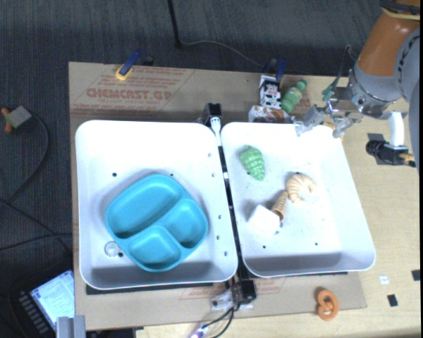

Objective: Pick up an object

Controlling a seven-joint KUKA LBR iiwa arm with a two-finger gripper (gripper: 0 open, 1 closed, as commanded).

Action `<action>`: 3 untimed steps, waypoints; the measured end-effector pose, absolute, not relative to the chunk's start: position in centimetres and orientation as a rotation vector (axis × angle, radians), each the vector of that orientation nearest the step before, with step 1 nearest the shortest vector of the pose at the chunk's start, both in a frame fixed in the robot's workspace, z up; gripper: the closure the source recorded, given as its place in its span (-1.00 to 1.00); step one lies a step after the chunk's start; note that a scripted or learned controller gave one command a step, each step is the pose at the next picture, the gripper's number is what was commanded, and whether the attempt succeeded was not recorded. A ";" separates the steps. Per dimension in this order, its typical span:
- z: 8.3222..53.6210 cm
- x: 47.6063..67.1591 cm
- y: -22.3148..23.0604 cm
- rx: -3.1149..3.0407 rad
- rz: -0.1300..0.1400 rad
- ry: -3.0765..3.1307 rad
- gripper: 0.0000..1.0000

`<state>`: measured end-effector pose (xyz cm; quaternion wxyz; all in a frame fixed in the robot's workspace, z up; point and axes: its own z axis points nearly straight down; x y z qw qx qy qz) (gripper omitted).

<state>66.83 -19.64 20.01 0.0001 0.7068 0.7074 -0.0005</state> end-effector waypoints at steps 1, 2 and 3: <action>8.7 62.8 -17.5 2.218 0.003 2.219 -1.00; 8.8 56.3 -14.0 2.218 0.003 2.216 -1.00; 10.4 52.2 -10.5 2.222 -0.002 2.223 -1.00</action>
